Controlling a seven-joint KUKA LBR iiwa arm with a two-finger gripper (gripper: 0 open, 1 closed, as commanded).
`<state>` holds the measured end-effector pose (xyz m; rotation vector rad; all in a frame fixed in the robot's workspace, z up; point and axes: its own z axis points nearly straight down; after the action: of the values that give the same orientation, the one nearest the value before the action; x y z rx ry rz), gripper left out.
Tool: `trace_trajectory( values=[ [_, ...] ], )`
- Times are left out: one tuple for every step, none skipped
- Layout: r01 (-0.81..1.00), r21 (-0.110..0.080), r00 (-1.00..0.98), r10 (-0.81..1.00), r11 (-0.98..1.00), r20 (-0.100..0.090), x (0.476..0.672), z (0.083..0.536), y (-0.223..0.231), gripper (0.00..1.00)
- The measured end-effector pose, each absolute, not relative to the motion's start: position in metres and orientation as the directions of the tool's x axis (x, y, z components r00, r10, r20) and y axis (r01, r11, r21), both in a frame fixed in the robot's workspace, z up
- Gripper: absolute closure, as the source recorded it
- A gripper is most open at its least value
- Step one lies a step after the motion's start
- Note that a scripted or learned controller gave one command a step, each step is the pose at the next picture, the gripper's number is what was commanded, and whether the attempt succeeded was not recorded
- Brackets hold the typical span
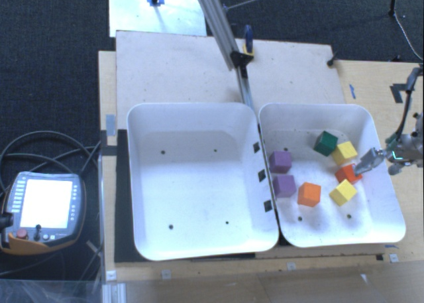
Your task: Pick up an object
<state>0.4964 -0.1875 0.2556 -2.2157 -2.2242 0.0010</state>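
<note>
Clearly, target: the red cube (346, 173), lying in the right bin (331, 237) and partly covered by the tool (364, 162).
Landmark: the orange cube (309, 193), near the middle of the right bin.
Red cube place: right of the orange cube and a little farther back, between the upper yellow cube (344, 152) and the lower yellow cube (343, 192).
Other blocks: two purple cubes (281, 161) (285, 185) left of the orange cube; a green cube (325, 142) behind it.
Tool state: I cannot tell whether it is spread or pressed together; its tip sits at the red cube's right edge.
Handling: probably light, stiff, small, with flat smooth faces; unlikely to break, though it may skid on the slick bin floor.
Hold: two opposite flat sides, squarely, near mid-height.
Risk: the yellow neighbours sit close, so a slanted approach could nudge them.
Left bin (199, 245): beside the right bin on the worktop (172, 69).
</note>
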Motion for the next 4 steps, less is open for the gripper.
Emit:
trace_trajectory(
  values=[
    [1.0, 0.002, -0.004, 1.0, 0.004, 0.0, 0.497, 0.257, -0.187, 0.0],
    [1.0, -0.002, -0.001, 1.0, 0.001, 0.001, 0.496, 0.215, -0.191, 0.0],
    [1.0, -0.003, -0.001, 1.0, 0.001, 0.001, 0.489, 0.171, -0.192, 0.0],
    [1.0, -0.004, 0.0, 1.0, 0.0, 0.002, 0.484, 0.122, -0.201, 0.0]
  ],
)
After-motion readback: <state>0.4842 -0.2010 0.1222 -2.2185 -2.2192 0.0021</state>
